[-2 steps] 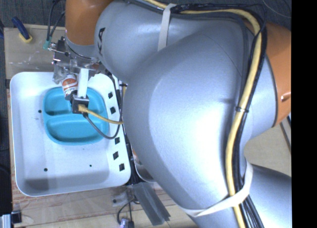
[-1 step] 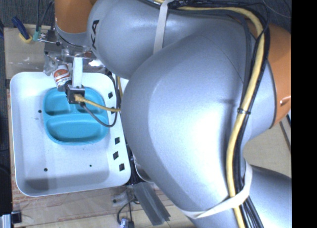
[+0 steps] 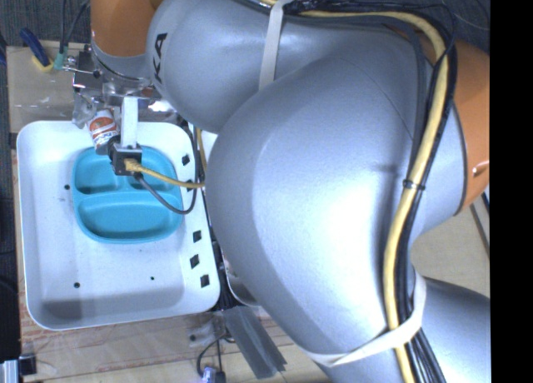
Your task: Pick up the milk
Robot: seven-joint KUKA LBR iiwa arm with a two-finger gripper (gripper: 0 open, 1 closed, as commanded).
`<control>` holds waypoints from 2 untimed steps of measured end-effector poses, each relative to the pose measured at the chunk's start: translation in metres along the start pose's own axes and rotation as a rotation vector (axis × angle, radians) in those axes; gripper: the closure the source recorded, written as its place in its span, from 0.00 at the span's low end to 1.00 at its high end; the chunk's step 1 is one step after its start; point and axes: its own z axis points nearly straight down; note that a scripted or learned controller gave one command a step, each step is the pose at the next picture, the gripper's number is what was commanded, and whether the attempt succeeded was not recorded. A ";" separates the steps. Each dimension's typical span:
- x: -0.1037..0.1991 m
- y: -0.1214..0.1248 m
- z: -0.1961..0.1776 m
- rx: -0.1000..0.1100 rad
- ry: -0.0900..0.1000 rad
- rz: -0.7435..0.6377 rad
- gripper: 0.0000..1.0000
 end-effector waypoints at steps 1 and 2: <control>-0.002 0.001 0.004 0.001 0.000 0.183 1.00; 0.000 -0.001 0.004 0.004 -0.001 0.111 1.00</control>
